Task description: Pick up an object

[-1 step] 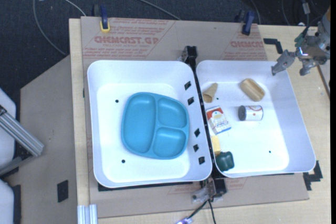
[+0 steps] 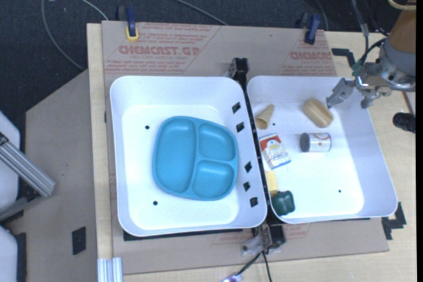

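The right bin (image 2: 370, 172) holds several small items: a tan bread roll (image 2: 318, 112), a waffle cone (image 2: 265, 115), a small grey can with a red and white label (image 2: 315, 142), a red and white packet (image 2: 274, 150), a yellow piece (image 2: 271, 181) and a dark green pepper (image 2: 283, 203). My gripper (image 2: 353, 94) hovers over the bin's far right corner, just right of the bread roll. Its fingers (image 2: 340, 93) are spread open, with nothing between them.
The left bin (image 2: 125, 109) holds a blue divided plate (image 2: 195, 158). A black divider (image 2: 246, 135) runs between the two bins. Clamps (image 2: 131, 22) hold the cardboard base at the back edge. Bare bin floor lies at the right bin's near right.
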Available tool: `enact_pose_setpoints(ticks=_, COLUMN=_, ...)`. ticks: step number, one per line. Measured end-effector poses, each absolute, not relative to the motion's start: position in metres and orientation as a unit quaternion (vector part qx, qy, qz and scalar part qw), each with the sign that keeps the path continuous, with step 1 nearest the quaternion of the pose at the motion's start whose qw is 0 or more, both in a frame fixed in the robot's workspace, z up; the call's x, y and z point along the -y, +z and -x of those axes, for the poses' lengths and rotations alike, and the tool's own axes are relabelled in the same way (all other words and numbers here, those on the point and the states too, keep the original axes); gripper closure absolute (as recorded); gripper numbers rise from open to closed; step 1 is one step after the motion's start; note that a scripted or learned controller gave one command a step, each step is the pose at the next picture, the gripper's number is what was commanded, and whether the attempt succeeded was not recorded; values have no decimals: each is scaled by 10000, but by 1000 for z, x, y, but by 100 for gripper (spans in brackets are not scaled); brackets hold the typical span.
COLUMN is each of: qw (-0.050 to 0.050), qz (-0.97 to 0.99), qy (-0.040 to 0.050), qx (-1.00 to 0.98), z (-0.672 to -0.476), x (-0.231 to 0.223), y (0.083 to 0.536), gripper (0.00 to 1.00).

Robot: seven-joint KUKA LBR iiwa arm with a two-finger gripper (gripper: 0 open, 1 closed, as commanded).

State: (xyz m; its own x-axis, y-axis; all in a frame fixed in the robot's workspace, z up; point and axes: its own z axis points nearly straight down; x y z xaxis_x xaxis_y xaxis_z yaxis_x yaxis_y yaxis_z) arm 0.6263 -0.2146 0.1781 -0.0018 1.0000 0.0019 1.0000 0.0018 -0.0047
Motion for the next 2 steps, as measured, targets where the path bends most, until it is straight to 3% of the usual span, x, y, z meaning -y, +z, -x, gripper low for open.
enact_pose_setpoints(ticks=2, qw=22, qz=7066, qy=10, qx=7076, z=-622, x=204, y=83, gripper=0)
